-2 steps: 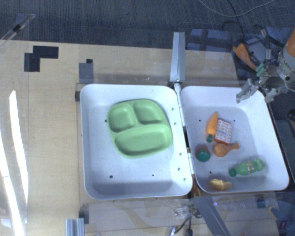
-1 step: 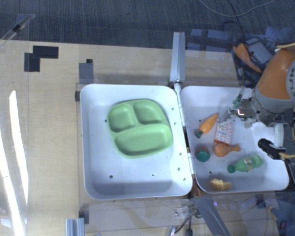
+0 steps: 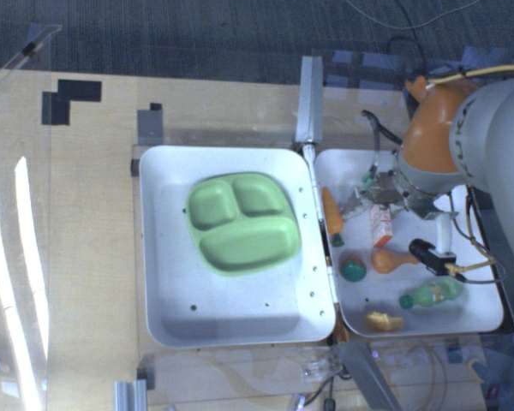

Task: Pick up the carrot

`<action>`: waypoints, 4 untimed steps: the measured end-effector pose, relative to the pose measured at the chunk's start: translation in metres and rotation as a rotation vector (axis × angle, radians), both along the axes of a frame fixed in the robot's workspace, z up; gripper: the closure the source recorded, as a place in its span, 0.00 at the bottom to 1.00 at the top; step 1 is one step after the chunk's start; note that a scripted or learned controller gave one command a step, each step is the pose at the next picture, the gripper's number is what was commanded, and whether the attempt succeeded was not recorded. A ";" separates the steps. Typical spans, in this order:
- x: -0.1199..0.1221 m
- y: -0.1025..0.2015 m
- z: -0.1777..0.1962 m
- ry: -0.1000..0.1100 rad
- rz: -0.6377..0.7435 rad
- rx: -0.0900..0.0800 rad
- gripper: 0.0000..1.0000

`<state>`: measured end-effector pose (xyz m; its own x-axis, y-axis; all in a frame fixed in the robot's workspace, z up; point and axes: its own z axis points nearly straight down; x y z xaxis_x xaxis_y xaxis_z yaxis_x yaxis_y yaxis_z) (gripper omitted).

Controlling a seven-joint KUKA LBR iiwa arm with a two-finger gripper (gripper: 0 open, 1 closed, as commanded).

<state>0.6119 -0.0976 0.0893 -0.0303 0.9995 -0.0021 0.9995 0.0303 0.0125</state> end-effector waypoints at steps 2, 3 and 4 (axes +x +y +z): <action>-0.104 -0.039 0.001 -0.005 0.766 -0.014 0.00; -0.101 -0.037 0.013 -0.010 0.766 -0.015 1.00; -0.086 0.003 0.088 0.006 0.551 -0.004 1.00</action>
